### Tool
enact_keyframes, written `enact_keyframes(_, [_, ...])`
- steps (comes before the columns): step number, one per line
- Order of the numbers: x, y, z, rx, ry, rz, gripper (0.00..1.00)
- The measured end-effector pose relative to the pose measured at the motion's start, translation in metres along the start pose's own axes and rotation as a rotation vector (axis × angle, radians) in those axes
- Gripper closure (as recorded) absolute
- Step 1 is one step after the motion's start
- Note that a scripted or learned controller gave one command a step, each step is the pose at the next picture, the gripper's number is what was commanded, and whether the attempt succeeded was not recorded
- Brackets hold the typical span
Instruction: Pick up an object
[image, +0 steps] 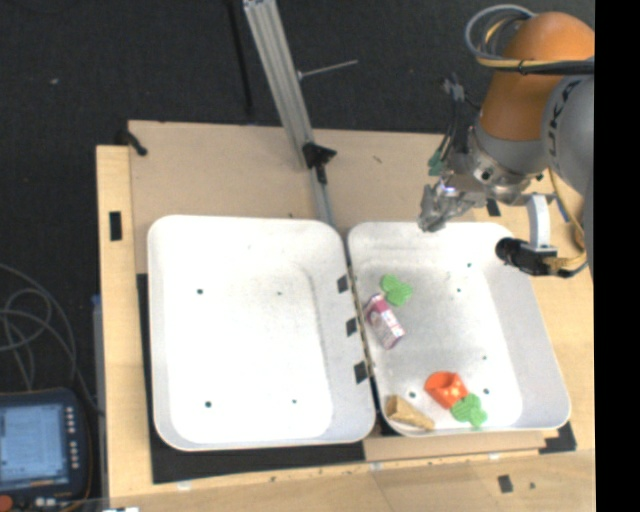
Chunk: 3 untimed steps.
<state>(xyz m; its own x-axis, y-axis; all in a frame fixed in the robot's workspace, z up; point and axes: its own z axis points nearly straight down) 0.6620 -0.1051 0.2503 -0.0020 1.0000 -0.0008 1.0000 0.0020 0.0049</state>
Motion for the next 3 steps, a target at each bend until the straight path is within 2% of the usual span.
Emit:
enact_keyframes(2, [0.093, -0.019, -0.011, 0.005, 0.003, -0.004, 1.00])
enact_keyframes(3, [0.142, -0.038, 0.006, 0.007, 0.002, -0.004, 1.00])
